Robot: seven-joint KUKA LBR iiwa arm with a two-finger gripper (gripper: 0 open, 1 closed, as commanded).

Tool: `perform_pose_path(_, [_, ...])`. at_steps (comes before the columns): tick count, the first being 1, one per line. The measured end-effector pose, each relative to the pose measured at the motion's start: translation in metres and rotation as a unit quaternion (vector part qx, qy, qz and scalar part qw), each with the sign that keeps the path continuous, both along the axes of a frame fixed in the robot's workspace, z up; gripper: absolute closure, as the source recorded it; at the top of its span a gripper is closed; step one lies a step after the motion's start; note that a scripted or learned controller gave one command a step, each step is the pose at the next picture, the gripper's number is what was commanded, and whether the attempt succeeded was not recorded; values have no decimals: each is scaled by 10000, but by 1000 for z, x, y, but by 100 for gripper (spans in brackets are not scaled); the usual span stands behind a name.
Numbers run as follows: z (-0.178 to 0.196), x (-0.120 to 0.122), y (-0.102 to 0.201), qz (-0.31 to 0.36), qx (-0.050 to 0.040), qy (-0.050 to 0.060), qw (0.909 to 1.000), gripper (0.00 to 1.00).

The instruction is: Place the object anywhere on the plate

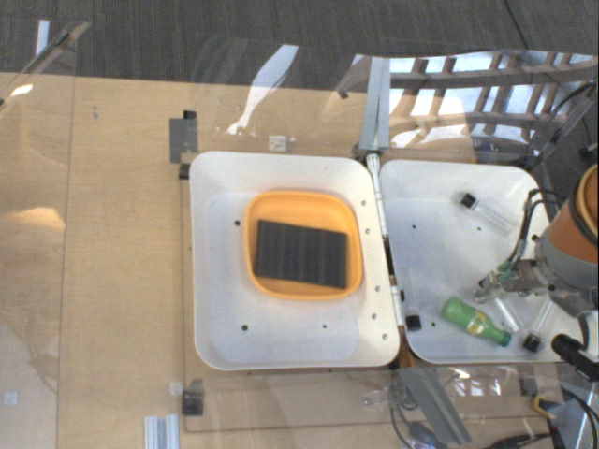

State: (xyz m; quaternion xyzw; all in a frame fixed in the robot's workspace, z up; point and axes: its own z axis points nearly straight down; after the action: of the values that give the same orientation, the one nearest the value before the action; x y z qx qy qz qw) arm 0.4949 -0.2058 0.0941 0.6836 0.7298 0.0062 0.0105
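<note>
A small green bottle (474, 318) lies on its side near the front edge of the right bin (430, 251). An orange plate (304, 286) sits in the middle of the left bin (281, 344) and carries a dark ridged slab (301, 253). My gripper (498, 271) hangs low over the right bin's right half, at the end of the grey arm with its orange band (573, 224). Its two clear, black-tipped fingers (465, 199) are spread wide apart, so it is open. Nothing sits between them; the bottle lies just left of the nearer fingertip.
A raised ridge (382, 251) separates the two bins. Cables and a metal frame (487, 82) crowd the back right. Clear panels stand around the wooden bench (94, 251).
</note>
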Motion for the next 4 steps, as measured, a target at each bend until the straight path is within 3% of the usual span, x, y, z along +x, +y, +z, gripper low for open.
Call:
perform_pose_path(2, [22, 6, 2, 43, -14, -65, 10000, 100])
perform_pose_path(3, [0, 21, 39, 450, -40, 11, 9990, 100])
perform_pose_path(4, [1, 2, 50, 48, -38, -57, 10000, 100])
